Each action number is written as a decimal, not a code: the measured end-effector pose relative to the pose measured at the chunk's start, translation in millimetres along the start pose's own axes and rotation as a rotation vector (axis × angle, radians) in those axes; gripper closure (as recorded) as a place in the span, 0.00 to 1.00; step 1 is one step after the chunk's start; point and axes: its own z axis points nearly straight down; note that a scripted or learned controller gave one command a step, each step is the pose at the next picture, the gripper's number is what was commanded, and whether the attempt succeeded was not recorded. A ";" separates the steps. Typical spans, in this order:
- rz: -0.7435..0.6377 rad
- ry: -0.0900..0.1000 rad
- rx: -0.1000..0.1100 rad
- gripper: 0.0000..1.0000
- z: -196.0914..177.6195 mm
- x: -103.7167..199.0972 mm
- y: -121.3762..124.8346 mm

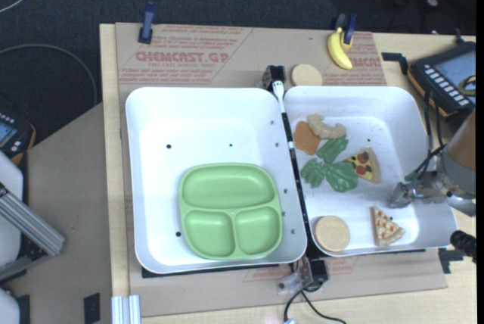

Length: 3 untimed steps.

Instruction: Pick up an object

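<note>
The right bin point(393, 99) holds several toy foods. Among them are an orange piece point(305, 138) with a tan knobbly piece point(325, 127) against it, green leaves point(331, 167) and a pizza slice point(364, 165). A second pizza slice point(386, 226) and a round tan biscuit point(332, 233) lie near the front wall. My gripper point(402, 195) reaches in from the right, low over the bin's right side. It is just above and right of the second pizza slice, with nothing visibly held.
The left bin point(151, 118) bears a green divided plate point(231, 209). Outside the bins, on the board behind them, lie a yellow banana point(339, 51) and a tan disc point(306, 75). A tablet-like device point(450, 80) sits at the right edge.
</note>
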 end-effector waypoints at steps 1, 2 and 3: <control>0.000 0.000 0.000 1.00 0.0 0.0 0.0; 0.000 0.000 0.000 1.00 0.0 0.1 0.1; 0.000 0.000 0.000 1.00 0.0 0.1 0.0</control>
